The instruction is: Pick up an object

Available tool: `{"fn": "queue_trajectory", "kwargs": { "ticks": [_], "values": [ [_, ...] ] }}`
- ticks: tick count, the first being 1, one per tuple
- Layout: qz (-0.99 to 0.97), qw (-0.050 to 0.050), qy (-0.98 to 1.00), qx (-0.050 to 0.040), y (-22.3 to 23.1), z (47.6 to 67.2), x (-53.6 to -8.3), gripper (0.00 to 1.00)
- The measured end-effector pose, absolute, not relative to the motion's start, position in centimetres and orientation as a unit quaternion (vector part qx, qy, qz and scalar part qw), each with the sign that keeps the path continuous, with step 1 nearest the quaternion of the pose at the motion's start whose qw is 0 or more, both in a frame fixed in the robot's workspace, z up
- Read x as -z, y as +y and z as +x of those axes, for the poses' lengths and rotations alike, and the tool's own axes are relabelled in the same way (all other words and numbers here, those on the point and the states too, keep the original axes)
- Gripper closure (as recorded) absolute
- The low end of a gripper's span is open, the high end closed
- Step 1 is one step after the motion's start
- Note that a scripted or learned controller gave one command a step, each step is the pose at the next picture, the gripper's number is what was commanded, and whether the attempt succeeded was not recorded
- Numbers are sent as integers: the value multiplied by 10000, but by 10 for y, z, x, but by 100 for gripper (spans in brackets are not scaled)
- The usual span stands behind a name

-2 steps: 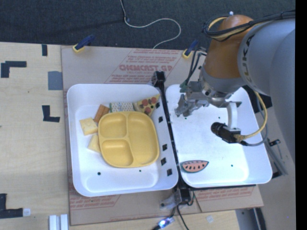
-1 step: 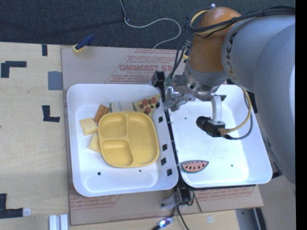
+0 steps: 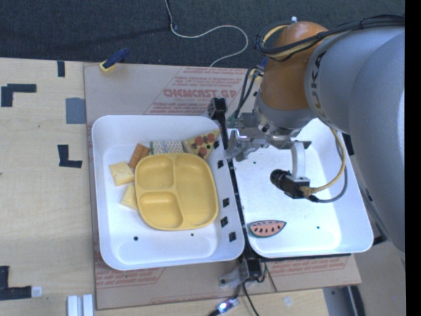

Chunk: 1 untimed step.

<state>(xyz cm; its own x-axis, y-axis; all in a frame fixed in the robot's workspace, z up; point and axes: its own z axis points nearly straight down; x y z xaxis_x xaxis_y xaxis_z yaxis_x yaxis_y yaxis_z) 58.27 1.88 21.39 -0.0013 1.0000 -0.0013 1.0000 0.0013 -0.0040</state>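
Observation:
My gripper (image 3: 264, 142) hangs over the back left part of the right bin (image 3: 329, 232), close to the divider between the two bins, and the grey arm with its orange band covers it from above. A watermelon slice (image 3: 266, 228) lies flat near the right bin's front left corner, well apart from the gripper. In the left bin (image 3: 115, 242) a yellow divided plate (image 3: 176, 191) lies in the middle. A pizza slice (image 3: 202, 142), a brown cracker (image 3: 137, 155) and pale yellow pieces (image 3: 122, 174) lie around the plate's back and left sides.
A black part with a yellow cable (image 3: 291, 182) hangs from the arm over the middle of the right bin. The bins rest on a cardboard sheet (image 3: 131, 91). A small yellow and blue thing (image 3: 114, 59) lies beyond the cardboard's back left corner.

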Motion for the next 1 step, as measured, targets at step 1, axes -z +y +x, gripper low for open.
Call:
{"fn": "queue_trajectory", "kwargs": {
  "ticks": [1],
  "values": [
    [-7061, 5, -7081, -6, 19, 590, -216, 100]
  ]
}}
